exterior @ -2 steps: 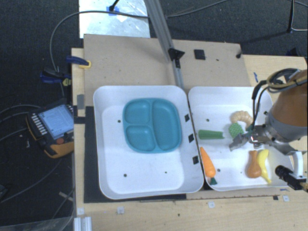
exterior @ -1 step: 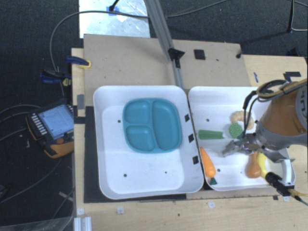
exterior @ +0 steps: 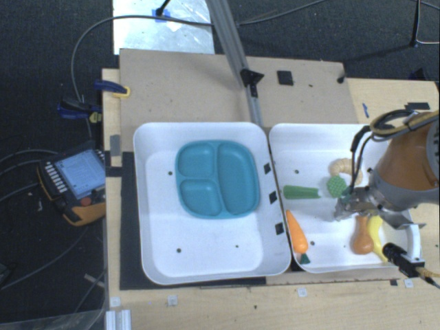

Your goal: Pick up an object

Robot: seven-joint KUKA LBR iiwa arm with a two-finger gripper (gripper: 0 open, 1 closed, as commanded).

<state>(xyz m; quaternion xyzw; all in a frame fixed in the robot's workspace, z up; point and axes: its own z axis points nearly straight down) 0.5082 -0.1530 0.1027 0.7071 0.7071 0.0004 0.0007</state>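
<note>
Item 1, gripper (exterior: 346, 207): low inside the right bin (exterior: 302, 143), at the end of the grey/orange arm. Whether it is open, closed or gripping anything: can't tell, since wrist body hides it.

Item 2, green textured piece (exterior: 336, 185): just up-left of gripper, touching or nearly so. Prob. the nearest candidate.

Item 3, beige lump (exterior: 341, 165): above the green piece, partly behind arm cables.

Item 4, green stick-shaped obj. (exterior: 300, 192): left of gripper, near, lying roughly flat.

Item 5, orange pear-shaped obj. (exterior: 361, 239): just below gripper, w/ a yellow banana-like obj. (exterior: 375, 236) touching its right side.

Item 6, carrot (exterior: 297, 233): below-left of gripper, by the right bin's left wall.

Item 7, blue divided plate (exterior: 218, 179): well left of gripper, in the left bin (exterior: 206, 260).

Risks (judgement): objs. crowd round the gripper, so a close could catch two at once or pinch an edge and squirt the piece away. Rounded toys likely slip on lift. Green piece may get nudged under the wrist rather than gripped. Cables near beige lump could snag.
</note>
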